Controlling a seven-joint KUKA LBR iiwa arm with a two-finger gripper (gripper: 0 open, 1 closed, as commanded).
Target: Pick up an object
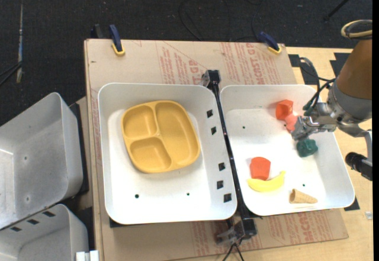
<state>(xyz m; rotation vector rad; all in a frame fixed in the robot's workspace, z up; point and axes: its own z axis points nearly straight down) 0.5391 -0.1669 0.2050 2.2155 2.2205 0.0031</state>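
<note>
Tool [303, 129] low in right bin [331, 195], grip state unclear; teal object [307, 147] just below it.

Open floor in right bin [331, 192] toward the divider. My pincer [304, 128] crowded: orange block [284, 108] just left, green lump [307, 148] directly below.

Your camera gives even, diffuse overhead light; the scene is bright at the bench, dim at the floor beyond. The two white bins [160, 209] run near overexposed, with little surface detail. Shadows are soft and short, falling close under the yellow tray [160, 135]. You get mild softness overall, no motion blur. The dark floor [53, 5] loses detail in shadow.
</note>
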